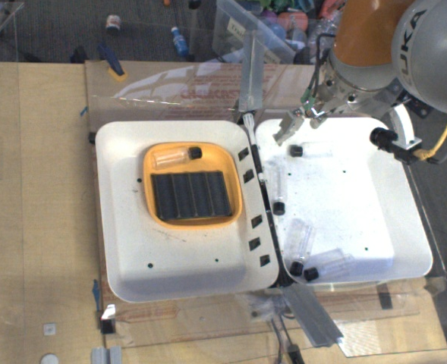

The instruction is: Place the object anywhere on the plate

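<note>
An orange plate [152, 200] lies in the left bin [121, 241]. A dark ridged block [191, 194] covers most of it. A clear vial with a black cap [179, 155] lies on the plate's far edge, just behind the block. My gripper [299, 127] hangs over the far left corner of the right bin [394, 226], well to the right of the plate. It is open, with nothing between its fingers. A small black-capped vial [294, 152] lies just below it on the bin floor.
Several more clear vials lie in the right bin: one by the divider [278, 197], one lower down [303, 237], one at the front edge [323, 265]. A plastic tub of coloured toys [284, 6] stands behind the bins. The arm's cable [405, 146] crosses the right bin's far right side.
</note>
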Motion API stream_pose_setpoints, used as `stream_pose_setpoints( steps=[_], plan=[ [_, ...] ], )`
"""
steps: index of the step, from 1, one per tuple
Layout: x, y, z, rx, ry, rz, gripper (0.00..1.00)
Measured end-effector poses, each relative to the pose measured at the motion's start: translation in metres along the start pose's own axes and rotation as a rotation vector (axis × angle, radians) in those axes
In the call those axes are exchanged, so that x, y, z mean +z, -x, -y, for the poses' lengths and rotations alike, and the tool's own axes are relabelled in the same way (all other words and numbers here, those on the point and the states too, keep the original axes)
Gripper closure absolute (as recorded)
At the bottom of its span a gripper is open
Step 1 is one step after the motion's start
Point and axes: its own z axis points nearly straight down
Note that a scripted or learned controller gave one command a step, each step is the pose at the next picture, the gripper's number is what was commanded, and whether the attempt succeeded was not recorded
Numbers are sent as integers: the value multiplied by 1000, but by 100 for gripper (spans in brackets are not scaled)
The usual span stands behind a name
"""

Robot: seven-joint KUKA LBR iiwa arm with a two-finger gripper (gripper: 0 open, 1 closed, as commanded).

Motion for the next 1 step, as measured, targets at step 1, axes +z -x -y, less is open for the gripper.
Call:
stream_pose_setpoints(
  steps=[1],
  plan=[
    [-12,0,-2,-1,6,4,100]
  ],
)
